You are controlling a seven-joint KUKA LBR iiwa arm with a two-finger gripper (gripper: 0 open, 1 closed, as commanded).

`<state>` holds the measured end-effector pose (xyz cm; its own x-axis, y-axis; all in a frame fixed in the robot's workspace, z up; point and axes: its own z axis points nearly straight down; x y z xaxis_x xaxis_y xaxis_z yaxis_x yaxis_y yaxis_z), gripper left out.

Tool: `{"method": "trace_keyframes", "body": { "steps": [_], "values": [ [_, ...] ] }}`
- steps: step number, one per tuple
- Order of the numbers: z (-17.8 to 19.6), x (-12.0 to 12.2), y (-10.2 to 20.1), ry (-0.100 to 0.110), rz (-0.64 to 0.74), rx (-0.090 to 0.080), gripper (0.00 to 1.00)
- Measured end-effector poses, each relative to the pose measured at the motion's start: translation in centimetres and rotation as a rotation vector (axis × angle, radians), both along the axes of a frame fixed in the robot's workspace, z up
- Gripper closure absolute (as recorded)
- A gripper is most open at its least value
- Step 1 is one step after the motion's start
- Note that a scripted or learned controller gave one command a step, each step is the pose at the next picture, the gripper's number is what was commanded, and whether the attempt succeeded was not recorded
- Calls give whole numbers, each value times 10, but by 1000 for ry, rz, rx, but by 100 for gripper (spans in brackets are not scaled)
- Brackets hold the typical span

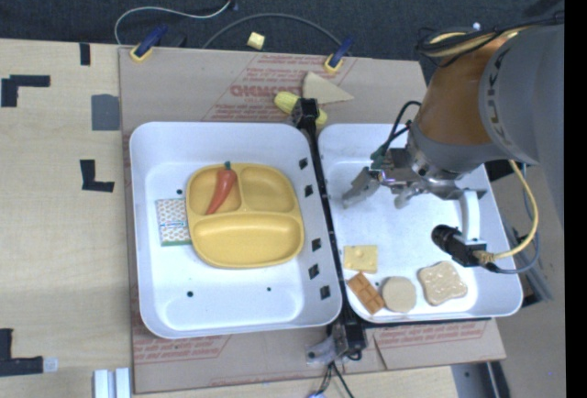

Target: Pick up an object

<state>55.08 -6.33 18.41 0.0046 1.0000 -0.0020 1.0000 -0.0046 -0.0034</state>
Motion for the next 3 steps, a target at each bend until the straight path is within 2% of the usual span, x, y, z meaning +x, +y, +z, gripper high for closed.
{"method": "trace_keyframes", "body": {
  "steps": [3],
  "values": [
    [1, 2, 3, -4, 5, 1, 0]
  ]
}}
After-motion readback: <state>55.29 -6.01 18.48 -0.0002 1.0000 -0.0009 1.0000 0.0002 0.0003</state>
